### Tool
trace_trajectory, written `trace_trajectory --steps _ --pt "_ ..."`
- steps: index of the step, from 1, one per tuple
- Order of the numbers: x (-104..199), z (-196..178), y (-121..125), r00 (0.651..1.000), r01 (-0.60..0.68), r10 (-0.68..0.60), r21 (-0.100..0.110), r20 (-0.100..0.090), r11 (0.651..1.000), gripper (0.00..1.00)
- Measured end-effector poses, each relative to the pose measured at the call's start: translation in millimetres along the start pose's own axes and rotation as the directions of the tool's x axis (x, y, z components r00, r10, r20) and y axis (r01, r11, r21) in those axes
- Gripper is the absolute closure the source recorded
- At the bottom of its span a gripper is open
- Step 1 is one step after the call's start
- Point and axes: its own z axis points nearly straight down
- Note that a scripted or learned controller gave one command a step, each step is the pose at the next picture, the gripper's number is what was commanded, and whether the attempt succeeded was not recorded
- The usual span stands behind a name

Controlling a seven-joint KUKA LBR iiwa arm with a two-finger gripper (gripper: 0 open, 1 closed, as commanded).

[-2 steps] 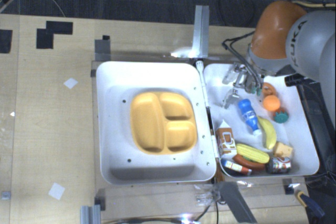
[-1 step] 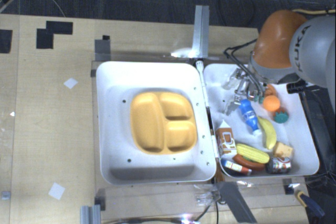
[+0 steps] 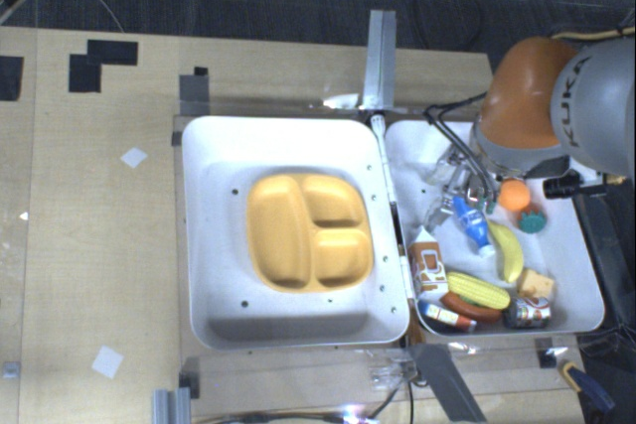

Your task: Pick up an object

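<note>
A: The blue bottle (image 3: 475,227) lies in the right bin (image 3: 586,258), near the middle, and the gripper (image 3: 454,197) is low over its upper end. I cannot tell if it grips anything.

B: Which things lie near it?

A: A banana (image 3: 510,251) lies just beside the bottle, and an orange ball (image 3: 514,195) and a small teal piece (image 3: 534,222) are a little to the right. A brown carton (image 3: 428,268), a corn cob (image 3: 478,290) and a can (image 3: 526,315) fill the front of the bin.

B: What could go wrong?

A: I think the bottle is round and smooth, so it may slip out. The banana is so close that a finger may land on it and push both away. The left bin (image 3: 214,213) holds a yellow tray (image 3: 306,230), well apart from the arm.
</note>
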Motion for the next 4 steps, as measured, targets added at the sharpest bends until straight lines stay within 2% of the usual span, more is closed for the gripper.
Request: trace_trajectory --steps 1,2,3,4 --pt "33.7 -1.3 -17.0 0.994 -0.11 0.11 -0.001 0.003 0.994 0.0" --pt "63.3 -2.7 -23.0 0.966 -0.26 0.26 -0.002 0.01 0.966 0.0" --pt "54.1 -5.9 -23.8 0.967 -0.257 0.257 0.002 -0.003 0.967 0.0" --pt "76.8 -3.4 -40.5 0.893 -0.45 0.45 0.002 -0.001 0.893 0.0"
